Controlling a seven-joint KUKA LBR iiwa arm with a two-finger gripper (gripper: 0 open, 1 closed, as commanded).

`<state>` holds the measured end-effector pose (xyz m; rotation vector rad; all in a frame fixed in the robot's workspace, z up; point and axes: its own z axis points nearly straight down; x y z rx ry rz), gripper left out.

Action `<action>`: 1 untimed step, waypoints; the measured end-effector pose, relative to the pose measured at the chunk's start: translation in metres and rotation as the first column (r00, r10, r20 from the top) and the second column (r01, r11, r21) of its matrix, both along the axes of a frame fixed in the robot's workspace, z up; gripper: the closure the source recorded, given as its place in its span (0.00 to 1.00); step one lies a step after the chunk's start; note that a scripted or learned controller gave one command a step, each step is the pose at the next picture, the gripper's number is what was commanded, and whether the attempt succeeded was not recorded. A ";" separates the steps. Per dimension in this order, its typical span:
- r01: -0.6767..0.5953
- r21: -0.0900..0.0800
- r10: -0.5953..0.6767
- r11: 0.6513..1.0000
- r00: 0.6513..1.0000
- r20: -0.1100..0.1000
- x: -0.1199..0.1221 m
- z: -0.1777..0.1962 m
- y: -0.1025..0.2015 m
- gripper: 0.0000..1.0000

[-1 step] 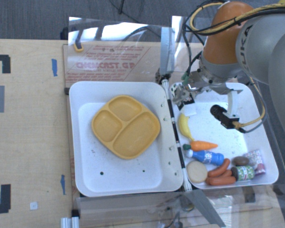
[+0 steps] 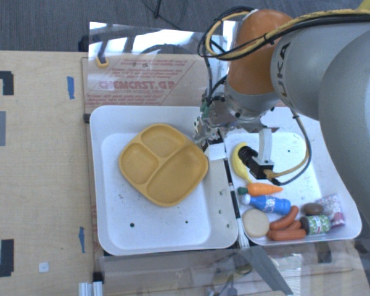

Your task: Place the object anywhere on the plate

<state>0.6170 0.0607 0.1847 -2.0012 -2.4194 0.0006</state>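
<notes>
The object for the task cannot be identified with certainty — no item sits on the yellow plate, whose three compartments are bare, so the placing is, I judge, not yet done. The plate lies in the left bin. The gripper hovers at the plate's upper right edge — whether it carries anything cannot be told. Toy foods — a banana, a carrot — lie in the right bin.

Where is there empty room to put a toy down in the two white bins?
The left bin has bare floor below and left of the yellow plate, and the plate's three compartments are bare too. The right bin is crowded along its lower edge with the carrot, blue bottle and sausages; some bare floor lies above them, under the arm.
</notes>
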 end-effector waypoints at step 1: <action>0.000 0.000 0.000 1.000 1.000 0.000 0.000 0.000 0.000 0.00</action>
